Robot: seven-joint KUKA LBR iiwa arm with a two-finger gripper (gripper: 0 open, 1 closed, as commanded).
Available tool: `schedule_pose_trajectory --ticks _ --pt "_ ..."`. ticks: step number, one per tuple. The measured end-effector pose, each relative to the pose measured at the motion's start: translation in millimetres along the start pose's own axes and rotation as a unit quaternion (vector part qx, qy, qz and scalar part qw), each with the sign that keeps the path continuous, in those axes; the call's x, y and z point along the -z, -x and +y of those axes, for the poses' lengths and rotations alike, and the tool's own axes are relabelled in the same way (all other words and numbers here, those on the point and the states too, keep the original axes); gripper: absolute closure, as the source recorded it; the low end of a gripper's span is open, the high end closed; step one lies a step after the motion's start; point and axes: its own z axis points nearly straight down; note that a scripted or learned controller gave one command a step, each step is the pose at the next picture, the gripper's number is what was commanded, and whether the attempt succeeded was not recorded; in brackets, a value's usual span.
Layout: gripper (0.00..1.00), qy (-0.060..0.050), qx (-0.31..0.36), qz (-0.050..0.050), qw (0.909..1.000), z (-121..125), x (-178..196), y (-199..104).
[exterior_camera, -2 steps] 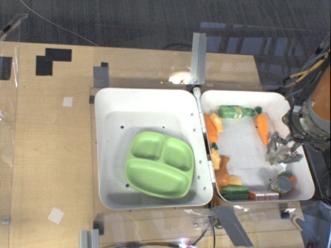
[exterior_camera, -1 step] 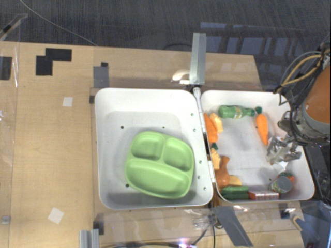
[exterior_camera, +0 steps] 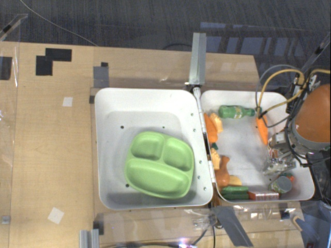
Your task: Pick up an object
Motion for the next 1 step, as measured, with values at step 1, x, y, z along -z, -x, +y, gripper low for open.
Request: schedule_pose_trajectory --ticks 1 --pt "1.0 -0.007 0.005 0.002 1.0 27.8 168.6 6.9"
